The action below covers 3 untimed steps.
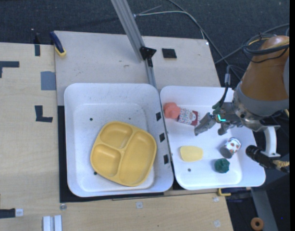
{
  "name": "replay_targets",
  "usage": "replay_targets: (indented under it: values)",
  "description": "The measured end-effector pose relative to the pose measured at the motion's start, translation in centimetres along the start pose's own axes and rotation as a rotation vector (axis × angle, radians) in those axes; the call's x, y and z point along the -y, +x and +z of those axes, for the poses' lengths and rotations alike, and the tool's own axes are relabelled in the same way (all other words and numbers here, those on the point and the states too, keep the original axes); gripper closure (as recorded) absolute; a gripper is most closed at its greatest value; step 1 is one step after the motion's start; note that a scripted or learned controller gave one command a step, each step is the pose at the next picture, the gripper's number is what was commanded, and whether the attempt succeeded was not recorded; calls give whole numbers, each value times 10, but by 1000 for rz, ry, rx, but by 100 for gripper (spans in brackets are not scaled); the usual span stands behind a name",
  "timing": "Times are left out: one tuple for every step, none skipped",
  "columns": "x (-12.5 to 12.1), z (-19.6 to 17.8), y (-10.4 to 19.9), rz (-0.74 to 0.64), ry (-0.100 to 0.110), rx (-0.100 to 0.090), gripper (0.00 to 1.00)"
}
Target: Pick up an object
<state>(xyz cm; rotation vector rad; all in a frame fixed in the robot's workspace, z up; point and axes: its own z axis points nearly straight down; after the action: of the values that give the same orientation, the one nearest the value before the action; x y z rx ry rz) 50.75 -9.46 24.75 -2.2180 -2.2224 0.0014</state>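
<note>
The right bin (186, 177) holds the candidates at right of frame. The gripper (205, 125) hangs mid-right, jaws apart and empty, beside the red-and-white packet (188, 116). It should be centred over the packet before closing.

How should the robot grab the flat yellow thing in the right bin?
The yellow piece lies flat and alone on the right bin's floor. Probably best to come straight down from above and pinch across its narrower width, since it looks like a low oval with free space all around.
</note>
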Motion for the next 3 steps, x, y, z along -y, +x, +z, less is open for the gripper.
replay_targets:
  values:
    - [0, 0, 0, 0, -1, 0, 0]
    - [-3, 63, 4, 1, 7, 0, 0]
    - [-5, 124, -2, 2, 7, 0, 0]
